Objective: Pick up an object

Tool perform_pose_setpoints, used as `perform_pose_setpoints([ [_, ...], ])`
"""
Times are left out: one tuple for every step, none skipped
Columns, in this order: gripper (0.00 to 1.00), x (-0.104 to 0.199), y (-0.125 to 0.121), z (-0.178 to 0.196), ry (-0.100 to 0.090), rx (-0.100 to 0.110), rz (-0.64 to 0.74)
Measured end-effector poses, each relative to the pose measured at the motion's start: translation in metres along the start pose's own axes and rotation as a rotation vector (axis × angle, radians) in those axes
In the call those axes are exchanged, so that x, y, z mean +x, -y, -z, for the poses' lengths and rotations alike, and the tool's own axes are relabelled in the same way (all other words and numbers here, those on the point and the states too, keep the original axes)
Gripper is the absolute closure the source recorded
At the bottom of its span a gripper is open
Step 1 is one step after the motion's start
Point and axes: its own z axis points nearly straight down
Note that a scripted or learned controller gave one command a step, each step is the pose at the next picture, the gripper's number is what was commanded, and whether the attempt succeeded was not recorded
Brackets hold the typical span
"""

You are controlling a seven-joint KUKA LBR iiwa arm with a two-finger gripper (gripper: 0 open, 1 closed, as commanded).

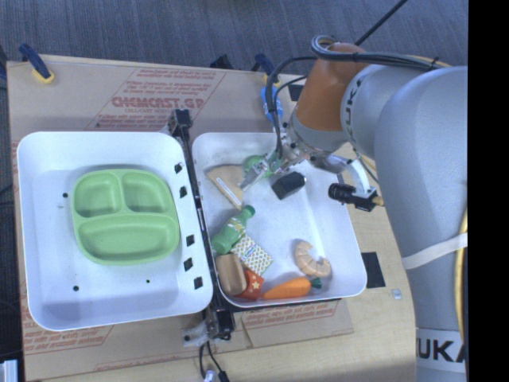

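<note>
The grey arm point(413, 173), rising toward the lens at the right, was the nearest thing, its orange band point(322, 94) just above the wrist. Going left to right across the bench: the left bin point(32, 213) held a green divided plate point(125, 215) — three compartments, lying flat in the bin's middle.

The right bin point(346, 237) carried the clutter. Along its left side lay a small green bottle point(233, 229) on a slant, with a patterned packet point(253, 255) just beside its base and a brown bread-like piece point(231, 274) below that, touching a red item too small to name. A toy carrot point(287, 289) lay along the near wall, and a croissant-shaped piece point(310, 259) sat just above its right end. A tan slice point(225, 173) and a pale stick point(228, 191) lay at the far left of this bin.

The gripper point(266, 169) hung low over the bin's far part, near a small greenish thing and a dark block point(288, 185). Whether the jaws were apart or together could not be told — the wrist hid them.

The play-food pieces looked light, stiff and smooth, probably a little slippery. The carrot seemed the easiest take, across its thick middle; the bottle would likely roll unless pinched across its body.
</note>
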Motion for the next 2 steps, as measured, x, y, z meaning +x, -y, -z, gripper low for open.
perform_pose_setpoints([
  [0.0,0.006,-0.008,-0.001,0.003,0.0,0.118],
  [0.0,0.03,-0.028,-0.001,0.005,0.003,0.037],
])
